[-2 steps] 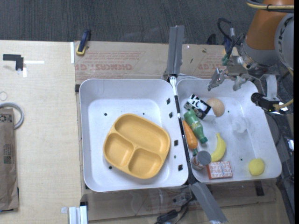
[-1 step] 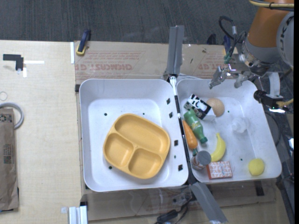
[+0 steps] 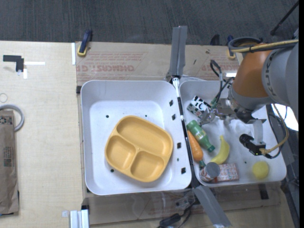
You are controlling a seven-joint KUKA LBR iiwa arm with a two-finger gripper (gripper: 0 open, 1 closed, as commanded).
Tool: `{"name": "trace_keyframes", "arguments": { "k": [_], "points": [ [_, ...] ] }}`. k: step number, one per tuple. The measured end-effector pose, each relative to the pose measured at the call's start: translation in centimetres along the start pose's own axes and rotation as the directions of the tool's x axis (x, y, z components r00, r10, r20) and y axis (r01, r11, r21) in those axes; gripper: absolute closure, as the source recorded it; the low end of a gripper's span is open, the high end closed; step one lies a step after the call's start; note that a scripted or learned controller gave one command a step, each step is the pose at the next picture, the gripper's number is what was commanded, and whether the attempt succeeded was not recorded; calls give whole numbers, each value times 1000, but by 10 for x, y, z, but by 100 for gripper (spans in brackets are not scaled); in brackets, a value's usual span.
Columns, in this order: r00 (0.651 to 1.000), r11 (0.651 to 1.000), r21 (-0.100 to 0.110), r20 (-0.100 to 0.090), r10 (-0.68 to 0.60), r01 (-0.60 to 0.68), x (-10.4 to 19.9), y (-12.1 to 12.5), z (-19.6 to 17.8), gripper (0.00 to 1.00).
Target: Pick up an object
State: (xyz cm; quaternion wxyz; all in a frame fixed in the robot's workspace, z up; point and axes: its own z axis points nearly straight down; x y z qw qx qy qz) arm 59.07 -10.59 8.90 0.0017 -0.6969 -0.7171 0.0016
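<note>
My gripper (image 3: 212,116) hangs low in the right bin (image 3: 278,172), near the black-and-white object (image 3: 198,105) and just above the green bottle (image 3: 200,135). Whether it is open or closed, I cannot tell from this slant. Nothing looks lifted: the carrot (image 3: 195,147), banana (image 3: 222,151), lemon (image 3: 260,170) and can (image 3: 210,172) all lie in the bin. The picking seems barely begun; grasp and lift are left. The yellow plate (image 3: 138,148) sits alone in the left bin (image 3: 95,99).

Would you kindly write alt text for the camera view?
The arm's tool hovers low in the right bin over a green bottle, carrot, banana, lemon and can. The left bin holds a yellow divided plate.
</note>
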Motion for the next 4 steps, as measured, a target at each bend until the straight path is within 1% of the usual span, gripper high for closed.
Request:
{"name": "trace_keyframes", "arguments": {
  "k": [1, 2, 3, 4],
  "points": [
    [997, 997, 0, 2, 74, -74, 21, 33, -100, 0],
    [998, 998, 2, -1, 56, -56, -5, -37, -1, 0],
    [998, 998, 9, -1, 57, -57, -6, -38, -6, 100],
    [980, 980, 2, 2, 201, -201, 25, -32, -132, 100]
  ]
}}
